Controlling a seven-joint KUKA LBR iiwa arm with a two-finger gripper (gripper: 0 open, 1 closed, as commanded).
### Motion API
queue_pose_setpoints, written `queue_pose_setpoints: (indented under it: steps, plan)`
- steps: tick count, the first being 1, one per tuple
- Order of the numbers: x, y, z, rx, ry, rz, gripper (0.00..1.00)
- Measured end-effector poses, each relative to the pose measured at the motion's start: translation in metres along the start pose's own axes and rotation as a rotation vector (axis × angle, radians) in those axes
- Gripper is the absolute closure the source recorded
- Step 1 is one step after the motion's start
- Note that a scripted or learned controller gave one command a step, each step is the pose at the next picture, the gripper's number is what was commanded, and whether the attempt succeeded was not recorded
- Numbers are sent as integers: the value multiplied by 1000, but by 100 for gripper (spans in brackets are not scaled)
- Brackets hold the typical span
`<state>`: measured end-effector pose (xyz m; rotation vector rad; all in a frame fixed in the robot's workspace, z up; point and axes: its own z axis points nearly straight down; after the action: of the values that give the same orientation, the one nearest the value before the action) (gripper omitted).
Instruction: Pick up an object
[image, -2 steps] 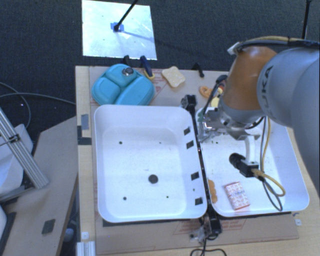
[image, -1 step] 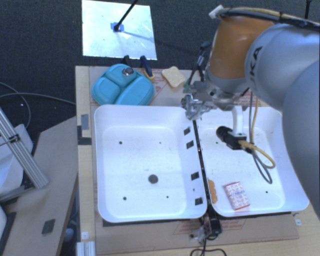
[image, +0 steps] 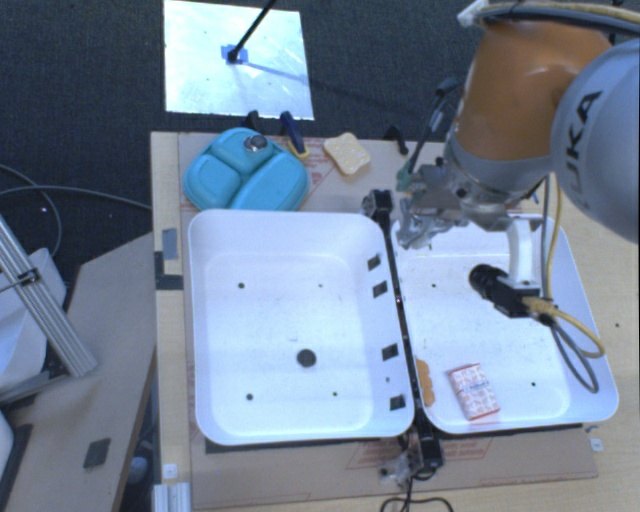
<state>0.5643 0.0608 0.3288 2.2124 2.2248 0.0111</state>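
While the arm (image: 540, 90) reaches in from the right, the tool (image: 412, 232) hangs over the back left corner of the right bin (image: 600, 400). It is close to the wall where the two bins meet. I cannot tell if the tool is open or closed, and nothing shows in its grip.

A small red and white packet (image: 473, 390) lies flat near the front of the right bin, well apart from the tool. A thin tan strip (image: 424, 381) lies by the left wall of that bin, near the packet.

A little dark round disc (image: 306, 357) lies alone in the left bin (image: 270, 290), near the middle and a bit to the front.

Both bins sit side by side on the worktop (image: 172, 380). Behind the left bin, on the worktop, sits a blue tray (image: 247, 172) with a small grey knob (image: 257, 143) on it. A yellow sponge (image: 347, 153) lies just to the right of the tray. Past the worktop, a shiny sheet (image: 238, 58) lies on the dark floor (image: 80, 100).
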Motion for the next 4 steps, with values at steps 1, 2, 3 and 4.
queue_pose_setpoints:
  steps: [1,2,3,4]
  plan:
    - [0,1,5,5,-2,0,0]
    - [-35,-35,6,7,-2,7,0]
    - [17,-19,-18,3,0,-3,0]
    - [-21,-7,74,13,-4,8,0]
